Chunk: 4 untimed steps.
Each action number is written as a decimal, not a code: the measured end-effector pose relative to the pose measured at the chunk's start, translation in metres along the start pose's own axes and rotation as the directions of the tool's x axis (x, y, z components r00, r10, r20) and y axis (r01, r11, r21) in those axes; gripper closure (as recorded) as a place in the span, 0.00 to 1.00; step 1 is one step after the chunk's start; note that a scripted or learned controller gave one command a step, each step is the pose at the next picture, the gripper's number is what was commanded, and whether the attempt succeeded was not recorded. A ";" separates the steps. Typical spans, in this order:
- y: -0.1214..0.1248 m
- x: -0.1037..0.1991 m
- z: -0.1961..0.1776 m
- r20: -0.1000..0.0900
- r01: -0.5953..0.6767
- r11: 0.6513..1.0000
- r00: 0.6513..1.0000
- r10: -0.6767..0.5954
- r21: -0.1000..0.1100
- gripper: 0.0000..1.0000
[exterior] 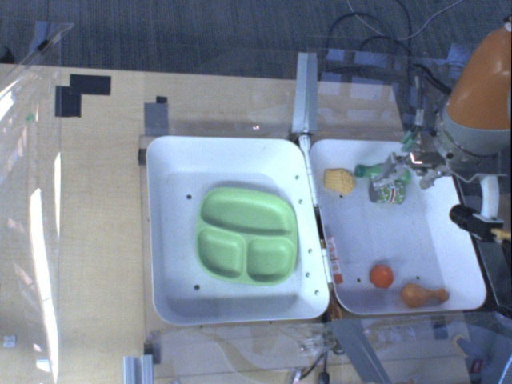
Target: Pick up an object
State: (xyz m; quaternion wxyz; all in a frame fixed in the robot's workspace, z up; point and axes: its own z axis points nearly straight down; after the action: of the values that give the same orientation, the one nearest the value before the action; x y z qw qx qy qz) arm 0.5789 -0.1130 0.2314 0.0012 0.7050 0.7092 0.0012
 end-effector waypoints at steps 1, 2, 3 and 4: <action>0.064 -0.065 0.086 0.002 0.107 0.994 0.994 -0.107 -0.001 0.00; 0.062 -0.071 0.144 0.003 0.170 0.985 0.985 -0.170 -0.004 0.00; 0.020 -0.082 0.143 0.003 0.168 0.986 0.986 -0.168 -0.005 0.00; 0.025 -0.082 0.128 0.009 0.170 0.985 0.985 -0.170 -0.019 1.00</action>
State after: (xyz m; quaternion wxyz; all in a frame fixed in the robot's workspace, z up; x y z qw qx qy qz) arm 0.6044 -0.1946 0.1035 0.0109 0.6419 0.7667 0.0056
